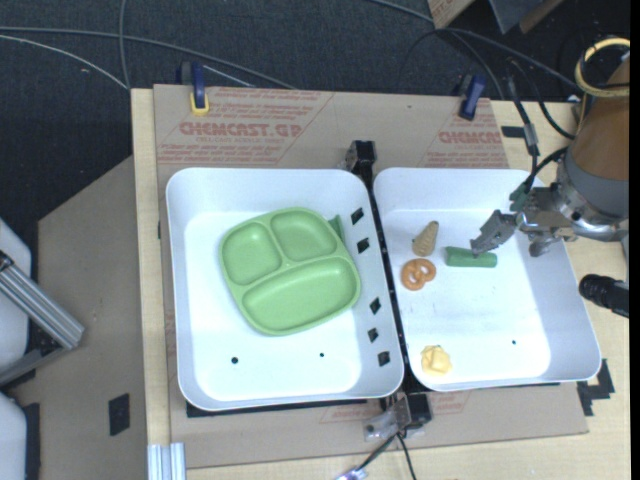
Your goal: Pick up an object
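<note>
Camera view. The brown board surface (300,118) carries two shallow white plastic bins side by side, the left bin (190,268) and the right bin (560,338), joined along a black strip with clips.

Left bin: one light green plastic divided plate (290,270) with three compartments lies flat near the centre, slightly towards the bin's right wall.

Right bin: four small items.
- A tan cone-shaped piece (427,236) lies in the upper left part, tilted.
- An orange pretzel-shaped toy (418,274) lies just below the cone, near but apart from it.
- A flat green bar-shaped block (470,259) lies to the right of the pretzel, roughly level across the view.
- A pale yellow lumpy piece (435,359) rests near the bin's lower left corner, well apart from the others.

Arm: the grey arm with orange band (600,143) enters from the right edge over the right bin. Its pincer (497,233) points left and downward, with a dark finger tip just above the right end of the green block; contact cannot be confirmed. Nothing is seen between the fingers. Whether the pincer is released or clenched cannot be told at this angle.

Blue clamps (200,90) hold the board at its far edge.
</note>
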Tool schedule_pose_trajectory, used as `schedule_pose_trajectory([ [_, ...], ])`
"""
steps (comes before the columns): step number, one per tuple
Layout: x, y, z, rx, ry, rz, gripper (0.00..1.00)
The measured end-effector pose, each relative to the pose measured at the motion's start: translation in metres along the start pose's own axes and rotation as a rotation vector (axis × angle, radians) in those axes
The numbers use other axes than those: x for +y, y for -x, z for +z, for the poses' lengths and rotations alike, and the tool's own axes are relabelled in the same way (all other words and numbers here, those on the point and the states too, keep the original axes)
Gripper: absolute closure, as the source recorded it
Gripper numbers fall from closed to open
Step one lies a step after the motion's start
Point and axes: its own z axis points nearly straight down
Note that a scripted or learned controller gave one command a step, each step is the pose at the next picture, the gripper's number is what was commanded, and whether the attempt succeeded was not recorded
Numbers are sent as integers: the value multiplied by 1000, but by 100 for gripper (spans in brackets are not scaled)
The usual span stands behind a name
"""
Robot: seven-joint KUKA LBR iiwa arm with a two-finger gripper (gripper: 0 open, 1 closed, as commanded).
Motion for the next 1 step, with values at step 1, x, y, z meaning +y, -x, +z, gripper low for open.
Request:
schedule_pose_trajectory([
  [1,1,8,47,1,-5,2,0],
])
